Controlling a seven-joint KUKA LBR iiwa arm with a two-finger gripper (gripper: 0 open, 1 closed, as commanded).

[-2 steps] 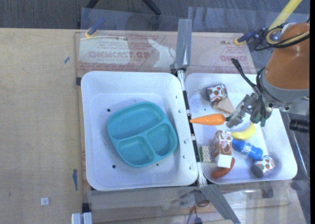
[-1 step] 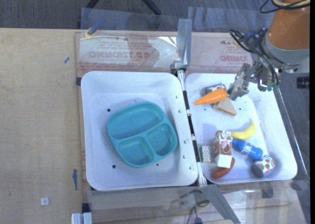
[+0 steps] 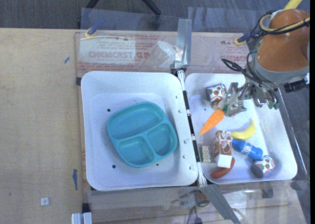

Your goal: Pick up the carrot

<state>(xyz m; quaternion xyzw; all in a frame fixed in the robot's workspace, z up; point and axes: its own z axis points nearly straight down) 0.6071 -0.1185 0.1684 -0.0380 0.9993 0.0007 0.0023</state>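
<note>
1. While the counter (image 3: 34, 119) lies bare wood on the left, a strip of clear plastic sheeting (image 3: 128, 50) is taped along its far edge.
2. Next comes the left bin (image 3: 93, 85), white and shallow, with a teal divided plate (image 3: 141, 133) lying flat in its middle, three compartments facing up.
3. Just right of the seam between the two bins, in the right bin (image 3: 288, 164), lies the carrot (image 3: 212, 121); it is tilted, orange tip pointing toward the near left, green top toward the far right.
4. At the carrot's green end sits the tool (image 3: 235, 104), low over the bin and touching or nearly touching that end; whether it is open or closed cannot be made out, and the carrot is not seen between its parts.
5. Beside the tool on the far side is a small patterned carton (image 3: 215, 93).
6. Nearer the front lie a brown carton (image 3: 223, 144), a red piece (image 3: 222, 172), a banana (image 3: 245, 131), a blue bottle (image 3: 247, 149) and a small can (image 3: 263, 166).
7. Above the bin's far right corner hangs the grey arm (image 3: 283, 46) with its orange band.
</note>
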